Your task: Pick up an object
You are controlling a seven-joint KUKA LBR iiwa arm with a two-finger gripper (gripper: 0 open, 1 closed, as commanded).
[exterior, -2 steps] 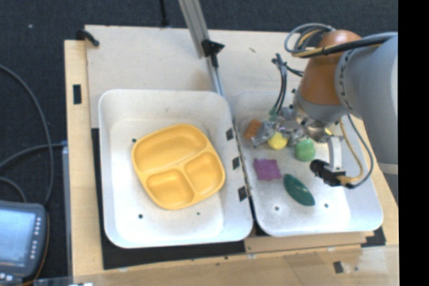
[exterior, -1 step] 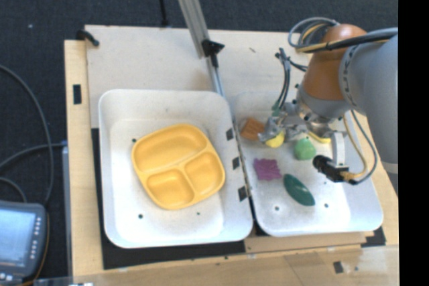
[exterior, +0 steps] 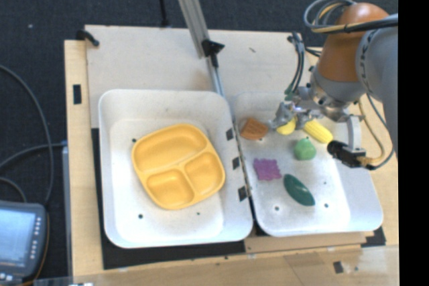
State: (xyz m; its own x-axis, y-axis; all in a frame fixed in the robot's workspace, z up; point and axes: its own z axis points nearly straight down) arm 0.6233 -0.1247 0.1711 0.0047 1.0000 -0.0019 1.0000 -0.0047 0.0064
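In the right bin (exterior: 355,207) lie several small objects: a brown piece (exterior: 253,128), a small yellow piece (exterior: 287,128), a longer yellow piece (exterior: 318,131), a green ball (exterior: 305,149), a purple piece (exterior: 267,169) and a dark green oval (exterior: 299,190). My gripper (exterior: 295,116) hangs low over the bin's far part, right above the two yellow pieces and partly covering them. Whether it touches either one cannot be made out.
The left bin (exterior: 120,218) holds a yellow divided tray (exterior: 177,165). A slanted metal pole (exterior: 194,17) rises behind the bins. A black cable connector (exterior: 348,154) hangs off the wrist over the right bin's right side.
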